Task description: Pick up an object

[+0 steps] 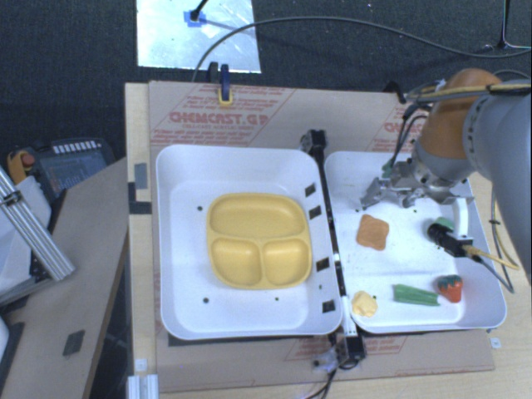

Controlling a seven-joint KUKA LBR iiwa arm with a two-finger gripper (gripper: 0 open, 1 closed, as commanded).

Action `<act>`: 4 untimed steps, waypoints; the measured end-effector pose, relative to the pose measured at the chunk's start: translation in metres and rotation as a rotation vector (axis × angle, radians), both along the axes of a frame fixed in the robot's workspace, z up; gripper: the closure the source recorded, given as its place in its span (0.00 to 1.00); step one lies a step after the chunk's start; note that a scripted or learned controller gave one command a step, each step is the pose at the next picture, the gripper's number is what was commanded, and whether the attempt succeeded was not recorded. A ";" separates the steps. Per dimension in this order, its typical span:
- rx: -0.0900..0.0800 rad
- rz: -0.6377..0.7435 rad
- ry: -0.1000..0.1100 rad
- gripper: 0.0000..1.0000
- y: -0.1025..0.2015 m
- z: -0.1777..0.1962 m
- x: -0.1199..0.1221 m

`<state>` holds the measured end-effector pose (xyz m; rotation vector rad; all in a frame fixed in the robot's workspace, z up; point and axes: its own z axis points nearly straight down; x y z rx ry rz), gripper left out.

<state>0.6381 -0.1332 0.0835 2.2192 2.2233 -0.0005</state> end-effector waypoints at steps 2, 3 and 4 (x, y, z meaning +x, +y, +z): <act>-0.001 -0.001 -0.005 1.00 -0.008 0.072 0.007; -0.001 -0.002 -0.004 1.00 -0.013 0.126 -0.001; 0.000 0.002 -0.004 1.00 -0.013 0.152 0.000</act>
